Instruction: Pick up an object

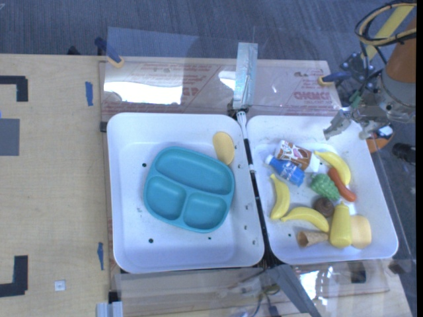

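Two shallow white bins sit side by side on a wooden bench, seen from above at a slant. The left bin point(122, 197) holds two things: one teal divided plate point(189, 188) with three compartments, lying flat near the middle, and one pale yellow lemon-shaped toy point(224, 147) just beside the plate's upper right corner, near the divider between the bins.

The right bin point(383, 240) carries the crowd of toy foods. Three yellow bananas are counted: one point(280, 197) curving down the left side, one point(308, 217) lying below it toward the centre, and one point(334, 163) at the upper right. One small carton point(291, 162) with a brown-and-white label and a blue base lies tilted near the top. One orange carrot-like piece point(342, 182) rests against the upper banana, with one green leafy piece point(324, 185) just beside it. One dark brown round item point(323, 206) sits below the green piece. One yellow bottle point(340, 227) and one yellow-orange cup-like piece point(360, 230) stand touching at the lower right, and one tan cone point(310, 237) lies beside them.

The gripper point(350, 125) hangs over the right bin's upper right rim, above the toys; its two fingers are spread apart, grasping nothing. The arm's orange band point(402, 61) shows at the right edge.
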### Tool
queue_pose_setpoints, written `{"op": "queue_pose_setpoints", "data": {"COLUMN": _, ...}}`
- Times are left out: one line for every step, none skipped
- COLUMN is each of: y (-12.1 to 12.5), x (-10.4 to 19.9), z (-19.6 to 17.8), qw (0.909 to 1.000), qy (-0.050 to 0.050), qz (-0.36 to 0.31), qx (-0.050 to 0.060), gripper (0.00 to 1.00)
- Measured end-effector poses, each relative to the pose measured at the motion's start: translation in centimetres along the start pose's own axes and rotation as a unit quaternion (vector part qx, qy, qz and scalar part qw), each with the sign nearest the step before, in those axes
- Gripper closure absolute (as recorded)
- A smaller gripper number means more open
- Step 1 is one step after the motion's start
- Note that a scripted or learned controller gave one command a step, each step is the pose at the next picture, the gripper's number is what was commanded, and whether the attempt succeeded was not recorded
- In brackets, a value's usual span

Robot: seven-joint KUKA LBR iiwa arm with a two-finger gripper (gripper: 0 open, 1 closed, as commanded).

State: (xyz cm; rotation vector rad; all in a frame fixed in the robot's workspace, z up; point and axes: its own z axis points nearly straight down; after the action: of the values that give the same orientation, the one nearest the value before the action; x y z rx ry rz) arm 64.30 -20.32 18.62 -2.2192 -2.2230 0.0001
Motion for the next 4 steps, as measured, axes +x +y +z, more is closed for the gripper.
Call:
{"op": "queue_pose_setpoints", "data": {"y": 0.1, "x": 0.0, "z": -1.2, "qw": 1.0000, "qy": -0.001, "qz": -0.001, "qx": -0.002, "gripper": 1.00}}
{"op": "queue_pose_setpoints", "data": {"y": 0.8, "x": 6.8, "z": 5.3, "qw": 0.9984, "qy": 0.001, "qz": -0.056, "qx": 0.002, "gripper": 1.00}}
{"op": "queue_pose_setpoints", "data": {"y": -1.4, "x": 7.9, "z": 6.4, "qw": 0.9863, "qy": -0.008, "qz": -0.164, "qx": -0.019, "gripper": 1.00}}
{"op": "queue_pose_setpoints", "data": {"y": -5.2, "x": 9.5, "z": 7.0, "qw": 0.9671, "qy": -0.019, "qz": -0.251, "qx": -0.037, "gripper": 1.00}}
